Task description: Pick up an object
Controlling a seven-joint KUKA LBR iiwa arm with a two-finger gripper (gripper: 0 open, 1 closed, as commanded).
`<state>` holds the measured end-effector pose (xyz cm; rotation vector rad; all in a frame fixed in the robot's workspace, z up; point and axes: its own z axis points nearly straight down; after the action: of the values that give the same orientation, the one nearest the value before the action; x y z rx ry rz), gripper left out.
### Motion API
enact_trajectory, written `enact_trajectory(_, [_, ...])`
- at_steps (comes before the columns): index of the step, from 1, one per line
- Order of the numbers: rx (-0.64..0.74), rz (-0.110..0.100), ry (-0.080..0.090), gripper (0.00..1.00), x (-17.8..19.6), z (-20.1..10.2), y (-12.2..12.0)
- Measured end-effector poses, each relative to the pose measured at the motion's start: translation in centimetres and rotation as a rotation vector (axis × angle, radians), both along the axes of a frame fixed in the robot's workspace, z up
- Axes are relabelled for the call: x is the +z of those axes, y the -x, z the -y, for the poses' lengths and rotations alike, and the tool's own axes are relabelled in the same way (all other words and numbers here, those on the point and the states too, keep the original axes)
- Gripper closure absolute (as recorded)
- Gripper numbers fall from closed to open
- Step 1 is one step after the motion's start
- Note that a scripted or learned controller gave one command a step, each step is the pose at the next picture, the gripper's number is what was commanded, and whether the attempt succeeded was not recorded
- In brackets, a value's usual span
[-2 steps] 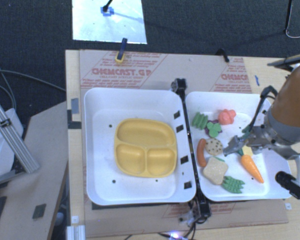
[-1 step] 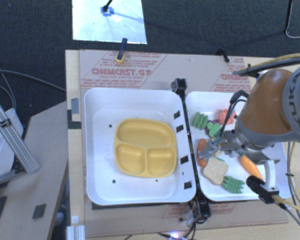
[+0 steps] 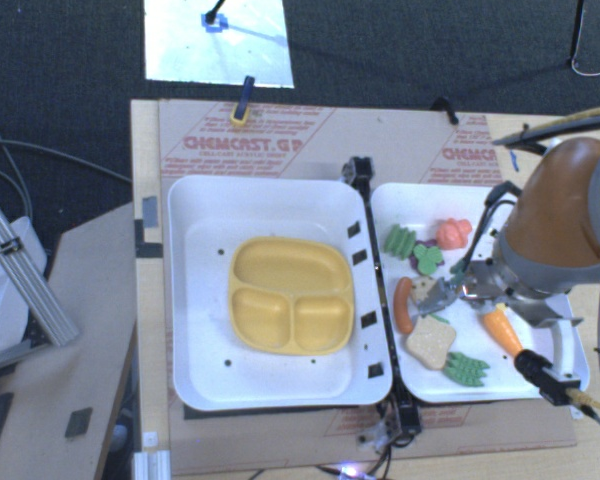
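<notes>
Right bin (image 3: 480,200): hand (image 3: 436,298) low among toy food, grip unclear.

We cannot tell how the gripper (image 3: 442,296) stands: its tip is small and blurred against the right bin (image 3: 420,386). The arm (image 3: 565,218) above it runs off the right edge and hides that bin's far right part. The carrot (image 3: 502,330) beside the gripper is partly covered by the wrist.
</notes>
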<state>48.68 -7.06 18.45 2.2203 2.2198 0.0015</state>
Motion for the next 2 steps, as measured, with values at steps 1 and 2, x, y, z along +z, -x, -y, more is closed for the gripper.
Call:
enact_trajectory(1, [-0.005, -0.002, -0.003, 0.0, -10.3, 7.0, 0.0])
enact_trajectory(2, [0.013, 0.008, -0.003, 0.0, 0.5, -4.1, -0.4])
